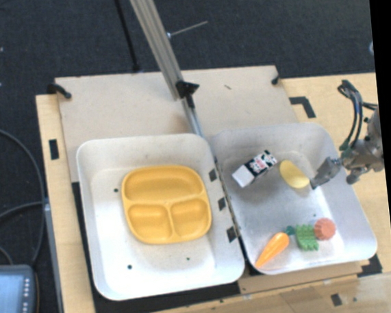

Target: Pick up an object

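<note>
Yellow and rounded, a lemon-like toy (pixel 294 174) lies in the right bin (pixel 347 234), just left of our gripper (pixel 324 173); we cannot tell the pincer's state. A small black-and-white carton (pixel 254 168) sits to its left. Near the front edge lie a carrot (pixel 272 247), a green block (pixel 306 237) and an orange-red ball (pixel 325 228). Between them we see bare floor. The left bin (pixel 109 264) bears a yellow divided tray (pixel 165 203).

A yellow divided tray (pixel 165 203) lies in the left white bin (pixel 106 264), three compartments showing. A slanted aluminium post (pixel 161 45) rises from the far side of the wooden bench (pixel 244 92). Black cables (pixel 5 177) trail over the dark floor at left, near a grey screened device (pixel 10 301).
</note>
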Controlling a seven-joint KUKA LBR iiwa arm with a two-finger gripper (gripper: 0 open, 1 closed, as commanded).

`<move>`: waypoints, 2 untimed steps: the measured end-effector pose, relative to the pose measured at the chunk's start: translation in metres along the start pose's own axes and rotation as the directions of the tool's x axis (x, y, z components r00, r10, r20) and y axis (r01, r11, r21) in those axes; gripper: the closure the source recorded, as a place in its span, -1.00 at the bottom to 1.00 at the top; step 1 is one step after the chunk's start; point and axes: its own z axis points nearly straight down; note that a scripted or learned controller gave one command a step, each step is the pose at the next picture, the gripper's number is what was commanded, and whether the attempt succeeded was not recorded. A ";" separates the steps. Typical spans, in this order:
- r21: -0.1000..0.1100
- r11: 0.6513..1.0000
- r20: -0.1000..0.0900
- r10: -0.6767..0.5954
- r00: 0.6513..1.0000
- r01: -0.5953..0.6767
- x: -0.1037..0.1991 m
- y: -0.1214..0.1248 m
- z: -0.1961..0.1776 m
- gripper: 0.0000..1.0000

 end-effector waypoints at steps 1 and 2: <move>0.000 1.000 0.000 0.001 1.000 -0.001 0.000 0.000 0.000 -1.00; 0.005 1.000 0.000 0.004 1.000 -0.004 -0.006 0.003 0.044 -1.00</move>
